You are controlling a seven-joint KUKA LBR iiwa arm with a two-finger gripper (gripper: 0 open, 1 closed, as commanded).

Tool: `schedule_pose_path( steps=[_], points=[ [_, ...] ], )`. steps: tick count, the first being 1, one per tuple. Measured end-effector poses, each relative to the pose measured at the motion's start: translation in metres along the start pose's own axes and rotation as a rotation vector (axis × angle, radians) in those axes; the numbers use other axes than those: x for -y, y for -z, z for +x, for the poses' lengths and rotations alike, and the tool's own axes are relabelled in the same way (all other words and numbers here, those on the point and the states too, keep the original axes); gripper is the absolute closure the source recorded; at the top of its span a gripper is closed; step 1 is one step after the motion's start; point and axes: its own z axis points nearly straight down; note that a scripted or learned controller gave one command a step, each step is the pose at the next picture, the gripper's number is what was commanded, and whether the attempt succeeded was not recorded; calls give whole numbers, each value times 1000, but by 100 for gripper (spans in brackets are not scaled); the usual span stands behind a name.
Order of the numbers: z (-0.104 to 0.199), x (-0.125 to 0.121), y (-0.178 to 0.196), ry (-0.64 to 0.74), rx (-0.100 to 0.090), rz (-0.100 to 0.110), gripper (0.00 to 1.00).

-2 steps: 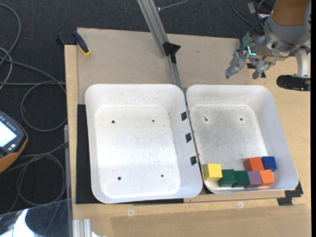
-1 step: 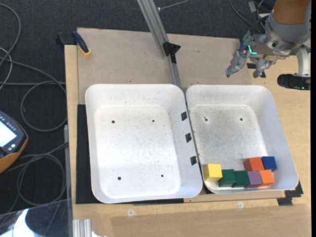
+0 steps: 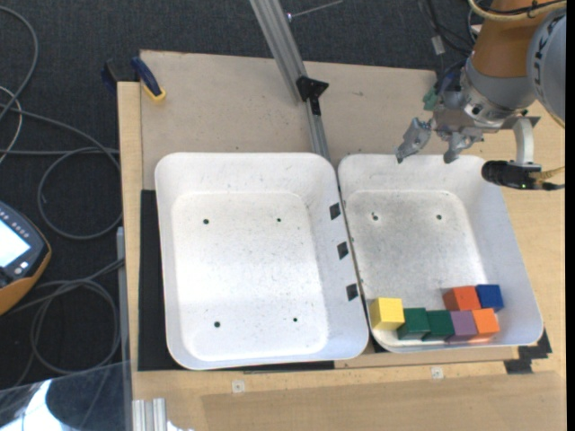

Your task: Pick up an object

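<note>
Gripper [image 3: 427,149] open, holding nothing, above right bin's [image 3: 503,214] far edge; blocks [image 3: 437,314] clustered along its near edge.

Tool [image 3: 429,148] open, fingers spread

Coloured blocks, seven, small cubes: yellow block [image 3: 388,311], two green blocks [image 3: 428,323], purple block [image 3: 464,324], two orange-red blocks [image 3: 466,298], blue block [image 3: 490,295]. All lie clustered, touching one another, in the near corner of the right bin [image 3: 503,232], against its front wall.
</note>
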Motion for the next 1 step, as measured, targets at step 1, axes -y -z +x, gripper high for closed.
schedule_pose_path(
  steps=[1],
  points=[
    [-9,1,-57,-1,1,-1,0]
  ],
)
